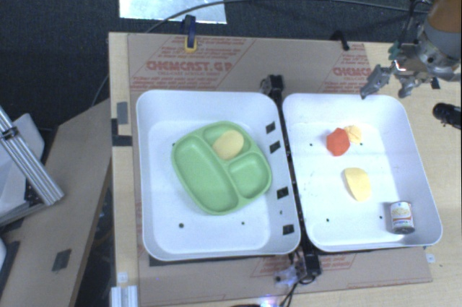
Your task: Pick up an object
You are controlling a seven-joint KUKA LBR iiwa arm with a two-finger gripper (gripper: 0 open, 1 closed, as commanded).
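Nearest me, a small labelled metal can stands in the right white bin. Beyond it lie a yellow lump and red rounded object, all below the spread, empty jaws of the gripper hanging over the cardboard-covered tabletop.

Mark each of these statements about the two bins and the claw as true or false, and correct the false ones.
1. The green divided plate sits in the left bin. True.
2. The plate holds a red object. False: it holds a yellow object in one of its small compartments.
3. The small can stands near the right bin's front right corner. True.
4. The claw grips the red object. False: the claw hangs over the right bin's back edge with nothing between its fingers; the red object lies in the bin.
5. The pale yellow piece lies in the left bin. False: it lies in the right bin.
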